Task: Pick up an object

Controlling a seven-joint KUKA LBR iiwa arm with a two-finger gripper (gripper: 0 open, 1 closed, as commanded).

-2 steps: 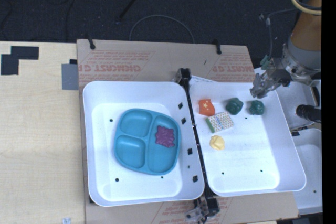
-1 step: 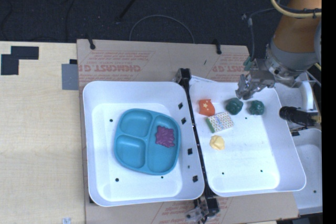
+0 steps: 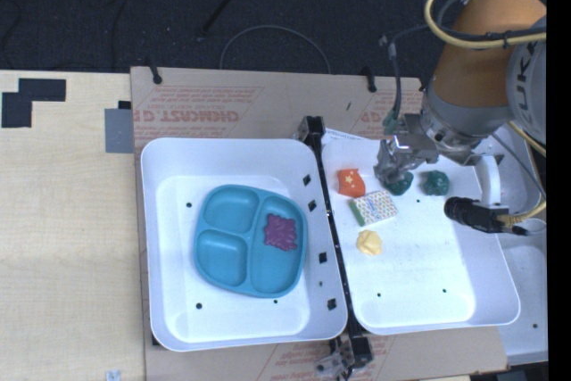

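The arm [image 3: 482, 58] is reaching into the right bin [image 3: 428, 299], its claw [image 3: 396, 167] hanging low over a teal object [image 3: 399, 184]; whether it is gripping, I cannot tell. Judging by this, the grasp is underway; lifting comes next. A patterned block [image 3: 375, 207], orange piece [image 3: 351, 183] and yellow piece [image 3: 368, 242] are crowding close.
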